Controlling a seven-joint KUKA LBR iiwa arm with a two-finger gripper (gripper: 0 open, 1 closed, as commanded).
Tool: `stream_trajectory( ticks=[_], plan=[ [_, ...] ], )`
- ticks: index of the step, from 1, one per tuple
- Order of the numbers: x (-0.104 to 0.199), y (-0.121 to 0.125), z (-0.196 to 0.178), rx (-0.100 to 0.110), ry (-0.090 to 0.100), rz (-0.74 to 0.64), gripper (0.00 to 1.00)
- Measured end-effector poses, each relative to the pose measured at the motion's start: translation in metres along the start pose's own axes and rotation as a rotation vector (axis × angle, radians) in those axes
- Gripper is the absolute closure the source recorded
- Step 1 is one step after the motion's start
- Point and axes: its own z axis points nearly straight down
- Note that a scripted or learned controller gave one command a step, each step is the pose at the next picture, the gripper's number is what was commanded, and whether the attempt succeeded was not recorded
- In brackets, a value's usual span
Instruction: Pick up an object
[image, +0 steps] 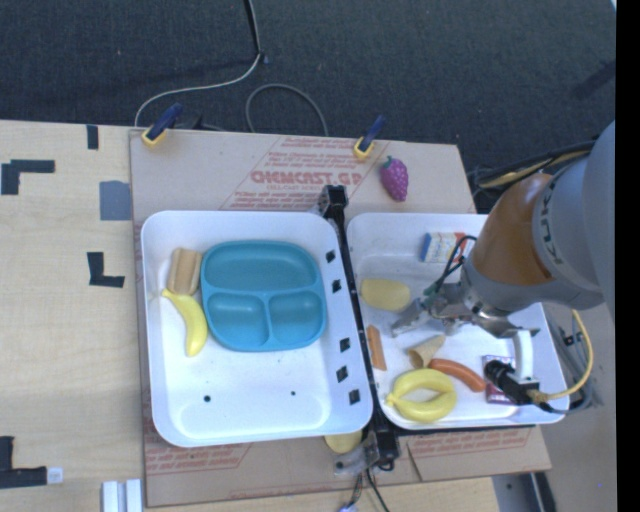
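My gripper (412, 320) hangs low over the middle of the right bin (400, 228), reaching in from the right. Just to its upper left lies a pale yellow lemon-like piece (385, 293). A tan wedge (426, 350) lies just below it. An orange stick (376, 347) lies by the bin's left wall. A yellow ring-shaped banana (423, 394) and an orange sausage (458, 373) lie along the front. I see nothing held in the gripper.
The left bin (250, 420) holds a blue divided plate (265, 296), a banana (190, 320) and a tan bread piece (183, 270). A small blue and white item (436, 246) lies at the right bin's back. Purple grapes (394, 178) sit on the board behind the bins.
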Motion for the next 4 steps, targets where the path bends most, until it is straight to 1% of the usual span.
stream_trajectory(
  ticks=[1, 2, 3, 4],
  plan=[
    [0.032, 0.047, 0.002, 0.006, 0.002, -0.002, 0.0],
    [0.031, 0.133, 0.004, 0.008, 0.003, -0.005, 0.0],
    [0.032, 0.119, 0.003, 0.007, 0.004, 0.0, 0.0],
    [0.034, 0.13, 0.004, 0.014, 0.004, -0.001, 0.0]
  ],
)
